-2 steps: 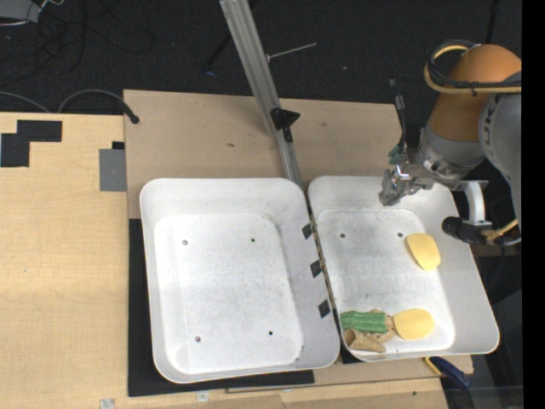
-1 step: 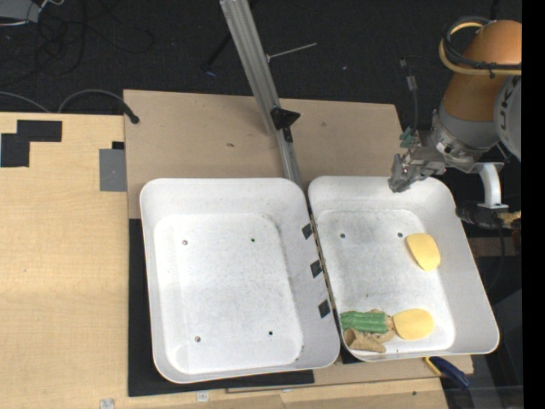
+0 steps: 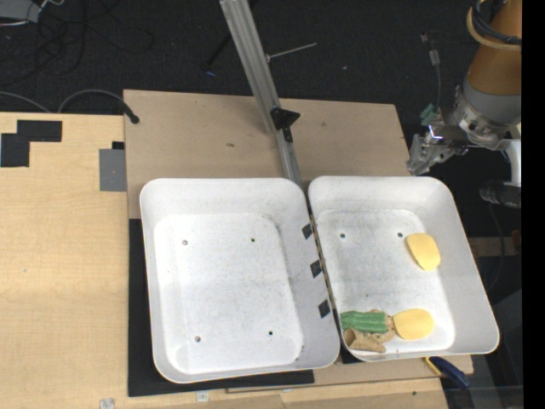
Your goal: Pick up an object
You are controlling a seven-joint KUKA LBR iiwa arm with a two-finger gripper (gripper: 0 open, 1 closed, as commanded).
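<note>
Left shallow white bin [image 3: 162, 228] is sitting bare. In the right white bin [image 3: 451, 220], a green toy [image 3: 364, 321], tan lump [image 3: 369, 341] and two yellow pieces [image 3: 423, 251] are waiting. Gripper [image 3: 423, 153] is hovering off its far corner, grip unclear.

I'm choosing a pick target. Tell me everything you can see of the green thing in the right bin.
The green thing is small, elongated and bumpy, with a matte, soft-looking surface; what it is cannot be told. It lies flat, long axis roughly left to right, in the near-left corner of the right bin, close to the bin's left wall. A tan lumpy piece sits right against its near side, and a yellow oval piece touches or nearly touches its right end. The gripper is far off, beyond the bin's far-right corner.
</note>
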